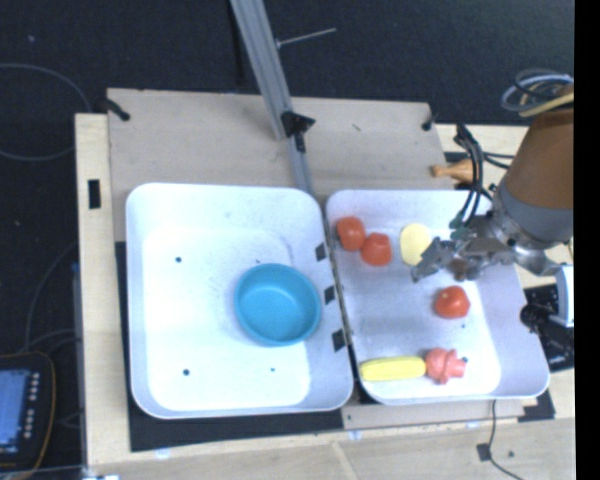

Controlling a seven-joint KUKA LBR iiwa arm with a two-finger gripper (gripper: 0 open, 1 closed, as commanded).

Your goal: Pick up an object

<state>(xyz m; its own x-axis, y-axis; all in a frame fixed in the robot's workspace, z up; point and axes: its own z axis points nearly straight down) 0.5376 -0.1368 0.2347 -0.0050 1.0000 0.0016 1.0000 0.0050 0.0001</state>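
Robotics lab: pale wooden surface [210, 138] with two shallow white plastic bins [160, 228], slanted grey metal camera pole [263, 58], loose cables.

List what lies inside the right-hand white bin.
Right bin: three red pieces, a pale yellow piece, a yellow banana, a pink piece. The gripper covers some floor.

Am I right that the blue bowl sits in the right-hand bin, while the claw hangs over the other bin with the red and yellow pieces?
Not quite. The camera view shows the blue bowl in the left bin, not the right one. The rest holds: the claw hangs over the right bin, where the red and yellow pieces lie.
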